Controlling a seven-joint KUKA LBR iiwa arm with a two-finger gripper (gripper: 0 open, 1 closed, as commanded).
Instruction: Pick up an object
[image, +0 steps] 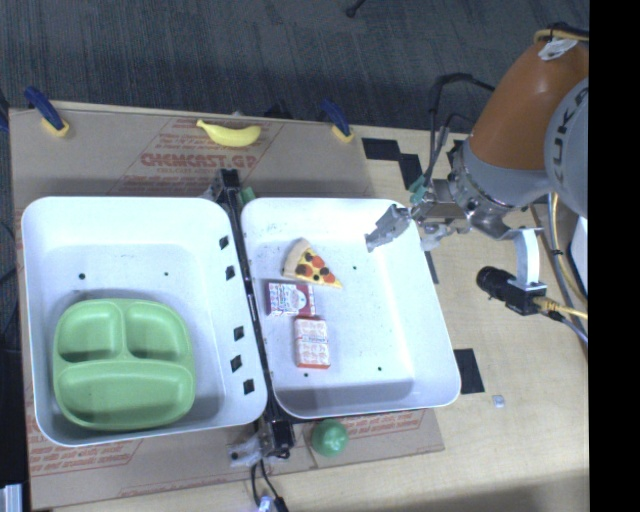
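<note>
Three small items lie in the right bin (420, 330): a toy pizza slice (308, 265), a red and white carton (288, 297) just below it, and a red and white box (311, 342) nearer the front. My gripper (385, 228) hangs over the bin's far right corner, to the right of the pizza slice and apart from it. Nothing is seen held in it. The grey and orange arm (520, 120) reaches in from the right.
A green compartment tray (124, 362) fills the front of the left bin (60, 230). A yellow banana (229, 131) lies on the cardboard behind the bins. A green ball (328, 437) sits in front of the right bin. Blue clamps (48, 110) hold the cardboard's back edge.
</note>
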